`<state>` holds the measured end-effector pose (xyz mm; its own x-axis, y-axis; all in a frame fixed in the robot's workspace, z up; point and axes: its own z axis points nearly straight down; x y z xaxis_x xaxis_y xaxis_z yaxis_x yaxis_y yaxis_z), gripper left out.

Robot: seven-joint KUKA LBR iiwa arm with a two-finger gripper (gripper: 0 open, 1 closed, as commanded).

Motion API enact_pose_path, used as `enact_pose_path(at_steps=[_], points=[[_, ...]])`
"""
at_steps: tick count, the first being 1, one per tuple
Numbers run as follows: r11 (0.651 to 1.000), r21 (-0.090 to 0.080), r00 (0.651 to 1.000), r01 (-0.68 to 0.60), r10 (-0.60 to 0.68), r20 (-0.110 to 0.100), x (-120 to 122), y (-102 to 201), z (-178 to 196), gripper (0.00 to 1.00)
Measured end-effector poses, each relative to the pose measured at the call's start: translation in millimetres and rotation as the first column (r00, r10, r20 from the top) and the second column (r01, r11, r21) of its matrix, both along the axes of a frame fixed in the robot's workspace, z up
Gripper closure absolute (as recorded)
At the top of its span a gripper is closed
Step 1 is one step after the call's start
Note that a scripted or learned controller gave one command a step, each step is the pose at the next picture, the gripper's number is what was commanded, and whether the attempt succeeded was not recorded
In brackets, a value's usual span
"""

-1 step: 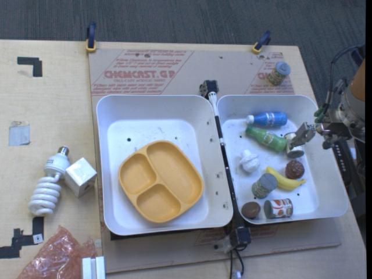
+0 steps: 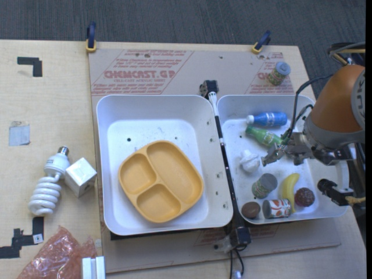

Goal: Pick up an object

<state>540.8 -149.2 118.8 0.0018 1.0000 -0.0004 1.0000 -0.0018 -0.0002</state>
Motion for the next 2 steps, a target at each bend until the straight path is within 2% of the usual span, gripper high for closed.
enact_pose_path(at_steps=[1, 2], points=[[1.0, -0.001, 1.0, -0.003, 0.003, 0.001, 107.2, 16.4, -26.1, 0.0], [1.0, -0.002, 1.0, -0.007, 0.007, 0.002, 107.6, 16.3, -16.1, 1.0]])
